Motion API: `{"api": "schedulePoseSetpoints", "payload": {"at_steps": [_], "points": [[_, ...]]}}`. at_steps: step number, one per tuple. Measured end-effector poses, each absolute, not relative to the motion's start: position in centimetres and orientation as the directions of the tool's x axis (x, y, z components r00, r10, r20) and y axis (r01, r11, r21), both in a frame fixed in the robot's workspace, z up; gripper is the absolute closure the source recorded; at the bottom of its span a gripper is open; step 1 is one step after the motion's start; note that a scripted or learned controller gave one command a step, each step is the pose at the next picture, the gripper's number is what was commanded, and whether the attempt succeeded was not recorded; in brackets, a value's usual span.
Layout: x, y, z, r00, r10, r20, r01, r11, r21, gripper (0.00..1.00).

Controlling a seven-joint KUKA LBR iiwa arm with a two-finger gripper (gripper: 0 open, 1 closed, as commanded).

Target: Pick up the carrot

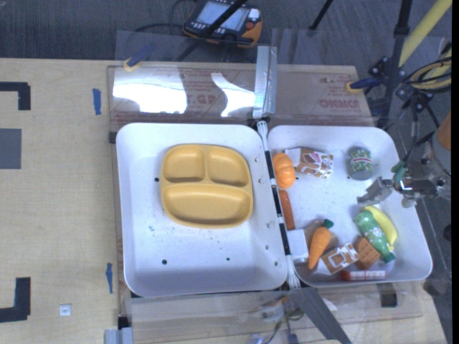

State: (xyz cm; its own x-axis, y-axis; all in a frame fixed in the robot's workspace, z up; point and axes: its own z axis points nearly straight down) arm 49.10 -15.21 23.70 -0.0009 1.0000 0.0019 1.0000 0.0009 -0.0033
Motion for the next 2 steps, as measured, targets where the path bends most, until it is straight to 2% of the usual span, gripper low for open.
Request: {"api": "schedulePoseSetpoints", "payload": {"at_steps": [1, 2], "points": [[48.1, -10.0, 12.2, -0.264, 0.964, -0.001, 0.964, 0.264, 0.002, 0.0], [48.2, -10.5, 8.9, 0.252, 0.968, 0.007, 0.968, -0.252, 0.003, 0.0]]}}
